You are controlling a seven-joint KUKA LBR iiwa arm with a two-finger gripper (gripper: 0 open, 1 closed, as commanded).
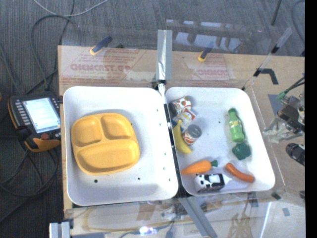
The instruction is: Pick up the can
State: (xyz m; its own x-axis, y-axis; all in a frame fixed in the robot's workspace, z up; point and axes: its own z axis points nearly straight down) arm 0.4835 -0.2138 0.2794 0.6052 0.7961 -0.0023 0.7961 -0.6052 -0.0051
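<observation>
The can (192, 132) is small, with a grey round top facing up. It stands in the left half of the right bin (257, 133), close to the divider. A yellow banana (180, 140) touches its left side, and a white and orange carton (184, 108) lies just behind it.
The right bin also holds a green bottle (235, 125), a dark green block (241, 151), a carrot (198, 167), a sausage (239, 172) and a black and white cow toy (210, 181). A yellow divided plate (105, 143) fills the left bin (148, 103). A teach pendant (34, 115) lies off the bench's left.
</observation>
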